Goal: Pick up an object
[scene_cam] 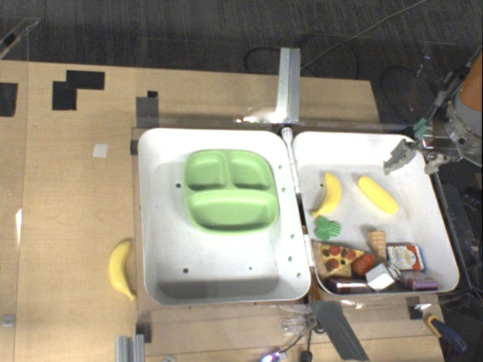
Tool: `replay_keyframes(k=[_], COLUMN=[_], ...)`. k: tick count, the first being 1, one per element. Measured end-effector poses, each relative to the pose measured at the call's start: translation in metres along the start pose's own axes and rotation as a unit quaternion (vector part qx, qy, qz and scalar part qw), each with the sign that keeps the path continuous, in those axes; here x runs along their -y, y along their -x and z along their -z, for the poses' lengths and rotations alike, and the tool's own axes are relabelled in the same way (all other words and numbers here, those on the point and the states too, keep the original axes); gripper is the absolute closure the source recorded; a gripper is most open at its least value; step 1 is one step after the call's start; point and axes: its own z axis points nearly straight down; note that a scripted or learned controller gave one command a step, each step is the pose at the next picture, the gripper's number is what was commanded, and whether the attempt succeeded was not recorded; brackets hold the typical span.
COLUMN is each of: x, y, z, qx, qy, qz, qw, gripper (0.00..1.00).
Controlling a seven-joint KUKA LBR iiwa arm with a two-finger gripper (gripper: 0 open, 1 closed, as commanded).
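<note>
The right bin (pixel 355 151) holds a banana (pixel 329 193), a yellow oblong piece (pixel 376 194), a small green toy (pixel 327 228), a pizza slice (pixel 338 258), a red piece (pixel 364 263), a brown block (pixel 376 240), a small carton (pixel 404 257), a white cube (pixel 381 279) and a purple marker (pixel 423 283). My gripper (pixel 415 161) hangs over the bin's upper right corner, up and to the right of the yellow piece. Its fingers (pixel 397 157) are spread open with nothing between them.
The left bin (pixel 155 202) holds a green divided plate (pixel 230 189). A second banana (pixel 121 268) lies on the bench left of that bin. A metal post (pixel 289 81) stands behind the seam between the bins.
</note>
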Motion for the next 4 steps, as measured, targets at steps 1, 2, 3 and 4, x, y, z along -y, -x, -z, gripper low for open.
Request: replay_keyframes(k=[1,2,3,4], x=[0.023,0.087,-0.013,-0.015], y=[0.034,0.006,0.007,0.005], z=[-0.021,-0.076,-0.162,-0.150], qx=[0.001,0.000,0.001,0.000], qy=[0.000,-0.001,0.004,0.007], qz=[0.016,-0.080,-0.100,-0.096], qw=[0.9999,0.9968,0.9950,0.9953], gripper=[0.00,0.00,0.00,1.00])
